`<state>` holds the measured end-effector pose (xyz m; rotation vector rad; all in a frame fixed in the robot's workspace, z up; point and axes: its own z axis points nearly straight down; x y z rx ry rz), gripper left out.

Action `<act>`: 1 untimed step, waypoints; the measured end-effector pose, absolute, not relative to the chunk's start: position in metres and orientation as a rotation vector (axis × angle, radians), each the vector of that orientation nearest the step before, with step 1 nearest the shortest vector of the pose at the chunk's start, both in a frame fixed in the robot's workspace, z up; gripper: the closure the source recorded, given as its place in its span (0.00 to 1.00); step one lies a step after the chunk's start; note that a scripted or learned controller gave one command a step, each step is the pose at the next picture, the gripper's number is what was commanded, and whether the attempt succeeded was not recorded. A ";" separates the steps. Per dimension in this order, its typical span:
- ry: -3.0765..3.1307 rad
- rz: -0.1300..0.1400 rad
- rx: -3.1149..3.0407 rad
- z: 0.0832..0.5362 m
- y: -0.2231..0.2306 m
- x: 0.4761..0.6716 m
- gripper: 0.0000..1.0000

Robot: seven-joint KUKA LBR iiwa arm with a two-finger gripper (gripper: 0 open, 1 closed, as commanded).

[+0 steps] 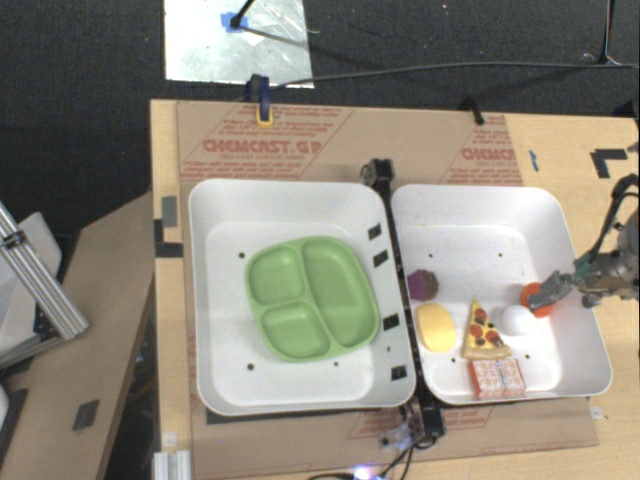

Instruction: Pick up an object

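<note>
Orange ball (535, 297) at gripper (556, 289) tip, white ball (516, 320) just beyond; grip unclear (cannot tell). Best to centre on 1 target, then descend straight.

toys in the right bin, all lying flat and untouched

an orange-red toy (541, 297) sits right at the jaws' tip; a white ball (517, 320) lies just beside it, below-left of the jaws. further left lie a pizza slice (482, 332), a yellow lump (436, 326) and a purple piece (423, 285); a red-and-white block (497, 376) rests nearest the front rim.
</note>
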<state>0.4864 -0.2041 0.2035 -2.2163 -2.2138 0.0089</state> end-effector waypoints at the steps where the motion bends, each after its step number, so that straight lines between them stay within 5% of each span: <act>1: -2.226 0.000 -2.218 0.210 -0.203 0.489 0.00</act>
